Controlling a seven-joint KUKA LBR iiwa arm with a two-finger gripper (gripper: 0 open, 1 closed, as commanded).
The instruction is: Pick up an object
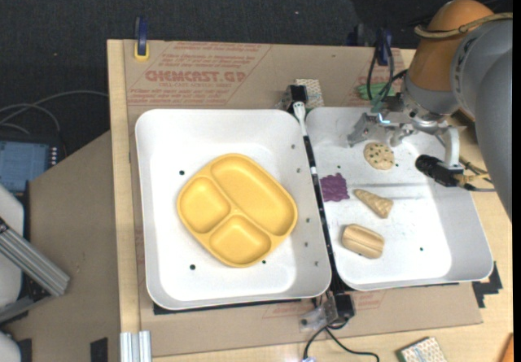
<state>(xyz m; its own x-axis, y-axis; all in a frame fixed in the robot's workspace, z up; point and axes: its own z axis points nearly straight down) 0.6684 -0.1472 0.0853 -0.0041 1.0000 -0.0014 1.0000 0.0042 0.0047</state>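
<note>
Cookie [378, 156] sits under spread end effector [381, 131], ungrasped.

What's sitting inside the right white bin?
Inside the right white bin: a round speckled cookie, a purple bumpy piece, a tan cone-shaped item, a tan bread-like roll. The gripper and grey arm cover the bin's far right corner.

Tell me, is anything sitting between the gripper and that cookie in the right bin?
Nothing visible does. The gripper hangs right above the cookie in the right bin. The purple piece, cone and bread roll lie off to the side, nearer the camera.
</note>
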